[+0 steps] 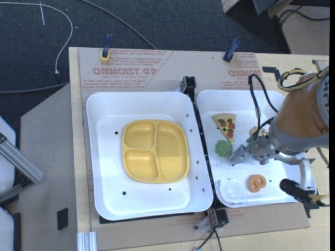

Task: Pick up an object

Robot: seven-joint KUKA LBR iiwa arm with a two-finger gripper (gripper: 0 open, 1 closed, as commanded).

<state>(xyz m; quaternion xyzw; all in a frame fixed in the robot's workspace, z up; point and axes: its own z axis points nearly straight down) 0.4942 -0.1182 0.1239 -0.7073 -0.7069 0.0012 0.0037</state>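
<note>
Nearest the camera in my right bin (309, 190), by its front edge, lies a small orange pretzel-shaped toy (256, 183), loose on the white floor with a pale round dish (233, 190) just beside it toward the front-left corner. A little farther back hangs my claw (242, 155), low over the bin's middle; how its tips stand I cannot tell, since the metal blurs into one grey shape from up here, and I see nothing between them. Just beside its tip, toward the bin's left wall, sits the green broccoli toy (224, 148), and I judge that to be the likeliest thing to pick, because I am pointed at it and close to it. Beyond it, near the back-left corner, lies the pizza slice toy (225, 124), flat and harder to pinch. Across the divider, the left bin (99, 156) carries a yellow divided plate (156, 151) at its centre, well apart from my reach for now. My orange-banded wrist (303, 111) leans in from the right edge.
</note>
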